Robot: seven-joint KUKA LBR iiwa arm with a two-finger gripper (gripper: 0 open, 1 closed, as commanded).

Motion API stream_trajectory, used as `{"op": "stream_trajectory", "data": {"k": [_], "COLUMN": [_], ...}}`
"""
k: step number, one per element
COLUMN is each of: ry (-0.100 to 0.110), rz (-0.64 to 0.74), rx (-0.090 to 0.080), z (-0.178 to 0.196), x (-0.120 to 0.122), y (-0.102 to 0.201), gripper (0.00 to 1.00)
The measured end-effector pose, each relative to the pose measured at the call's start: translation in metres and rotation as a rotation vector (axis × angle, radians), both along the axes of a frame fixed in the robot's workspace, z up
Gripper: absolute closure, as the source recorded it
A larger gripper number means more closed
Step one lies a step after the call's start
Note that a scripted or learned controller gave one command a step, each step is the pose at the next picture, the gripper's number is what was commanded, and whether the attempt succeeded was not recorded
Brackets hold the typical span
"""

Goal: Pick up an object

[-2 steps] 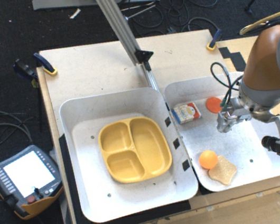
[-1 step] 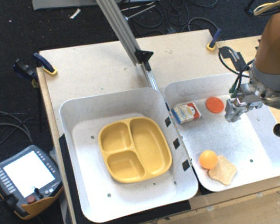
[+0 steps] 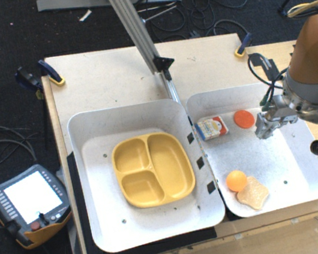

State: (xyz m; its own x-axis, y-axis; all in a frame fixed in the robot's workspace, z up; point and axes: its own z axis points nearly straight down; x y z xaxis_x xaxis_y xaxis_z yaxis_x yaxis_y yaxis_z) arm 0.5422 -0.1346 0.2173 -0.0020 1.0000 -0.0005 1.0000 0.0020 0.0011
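In the right bin (image 3: 292, 154) lie a small white carton with a picture label (image 3: 211, 127), a flat red-orange disc (image 3: 243, 118), an orange ball (image 3: 237, 181) and a tan slice of bread (image 3: 253, 193) touching the ball. My gripper (image 3: 262, 128) hangs over the right bin's upper right part, just right of the red disc and slightly below it. Nothing shows between its tips.
A yellow divided plate (image 3: 153, 168) sits in the left bin (image 3: 93, 165). A metal pole (image 3: 136, 27) slants up from the bins' shared edge. Clamps (image 3: 52, 72) grip the bench corners. A teach pendant (image 3: 31, 203) lies on the floor at left.
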Motion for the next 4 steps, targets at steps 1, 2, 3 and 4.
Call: {"op": "stream_trajectory", "data": {"k": [1,2,3,4], "ry": [-0.001,0.0,0.003,0.001], "rz": [0.006,0.006,0.006,0.007], "rx": [0.002,0.002,0.002,0.003], "z": [0.013,0.015,0.004,0.017], "x": [-0.002,0.008,0.006,0.003], "y": [0.054,0.109,0.164,0.223], "gripper": [1.0,1.0,1.0,1.0]}}
